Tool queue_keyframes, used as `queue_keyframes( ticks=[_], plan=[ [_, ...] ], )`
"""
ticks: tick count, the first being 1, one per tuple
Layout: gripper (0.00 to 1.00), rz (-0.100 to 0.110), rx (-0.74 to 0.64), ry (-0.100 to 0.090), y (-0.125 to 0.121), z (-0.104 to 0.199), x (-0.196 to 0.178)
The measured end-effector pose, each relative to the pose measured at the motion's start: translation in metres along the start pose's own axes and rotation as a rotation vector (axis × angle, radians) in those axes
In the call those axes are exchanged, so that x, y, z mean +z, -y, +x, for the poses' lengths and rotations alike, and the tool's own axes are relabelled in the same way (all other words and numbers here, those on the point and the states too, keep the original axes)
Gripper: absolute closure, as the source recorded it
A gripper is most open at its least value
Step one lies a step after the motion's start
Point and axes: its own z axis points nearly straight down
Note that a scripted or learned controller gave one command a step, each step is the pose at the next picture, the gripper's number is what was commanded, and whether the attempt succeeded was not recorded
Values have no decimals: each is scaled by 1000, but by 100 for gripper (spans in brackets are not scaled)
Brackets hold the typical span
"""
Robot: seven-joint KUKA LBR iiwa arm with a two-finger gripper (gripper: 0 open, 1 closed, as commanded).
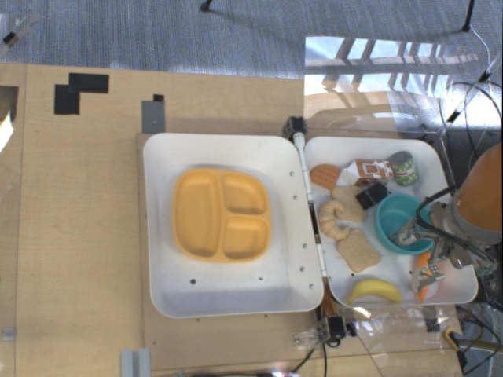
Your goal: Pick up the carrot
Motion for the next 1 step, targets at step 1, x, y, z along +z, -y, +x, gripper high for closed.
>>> queue_keyframes(
  ticks=[1],
  plan=[
    [100,6,11,15,1,-5,-13]
  ],
)
